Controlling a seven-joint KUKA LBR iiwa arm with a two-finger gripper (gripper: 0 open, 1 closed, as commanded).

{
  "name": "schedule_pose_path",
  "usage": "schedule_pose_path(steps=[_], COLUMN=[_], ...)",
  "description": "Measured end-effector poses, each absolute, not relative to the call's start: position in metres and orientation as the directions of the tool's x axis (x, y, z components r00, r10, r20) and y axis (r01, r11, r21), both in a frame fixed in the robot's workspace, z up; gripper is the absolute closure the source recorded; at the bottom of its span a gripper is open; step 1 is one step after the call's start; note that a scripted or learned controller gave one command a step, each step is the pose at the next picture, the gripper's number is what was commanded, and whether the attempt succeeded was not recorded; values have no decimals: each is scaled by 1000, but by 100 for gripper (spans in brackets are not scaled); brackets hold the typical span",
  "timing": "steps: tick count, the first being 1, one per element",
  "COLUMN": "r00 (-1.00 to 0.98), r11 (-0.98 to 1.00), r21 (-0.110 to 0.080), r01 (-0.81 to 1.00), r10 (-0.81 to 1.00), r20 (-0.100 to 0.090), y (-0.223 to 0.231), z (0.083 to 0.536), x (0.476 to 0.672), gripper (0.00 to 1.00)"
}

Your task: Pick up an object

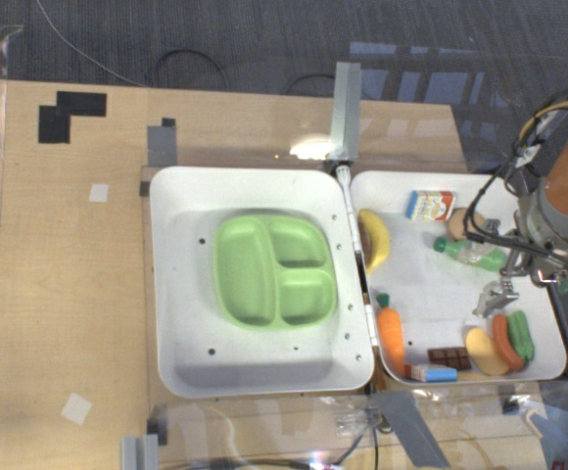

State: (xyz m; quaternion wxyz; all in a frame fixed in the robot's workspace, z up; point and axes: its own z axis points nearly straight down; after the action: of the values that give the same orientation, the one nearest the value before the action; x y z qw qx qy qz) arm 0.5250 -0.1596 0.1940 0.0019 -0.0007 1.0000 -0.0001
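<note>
While the claw hovers, a sausage lies just below it.

A green divided plate is sitting in the left bin, while the gripper is hanging over the right bin (just above a sausage and cucumber), with a banana, carrot and bottle lying nearby.

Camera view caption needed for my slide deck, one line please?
KUKA arm's gripper hovers over right bin of toy food; a green divided plate sits in the left bin.
</note>
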Motion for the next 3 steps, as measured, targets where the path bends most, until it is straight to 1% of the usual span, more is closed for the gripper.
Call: schedule_pose_path(steps=[1,2,3], r00=[-998,-953,-964], r11=[998,953,964], r21=[-2,-10,-6], r01=[-61,-302,-267], r10=[-61,-302,-267], r20=[-9,-18,-14], y=[-187,-130,-164], z=[95,91,88], x=[524,534,614], gripper=[0,0,0])
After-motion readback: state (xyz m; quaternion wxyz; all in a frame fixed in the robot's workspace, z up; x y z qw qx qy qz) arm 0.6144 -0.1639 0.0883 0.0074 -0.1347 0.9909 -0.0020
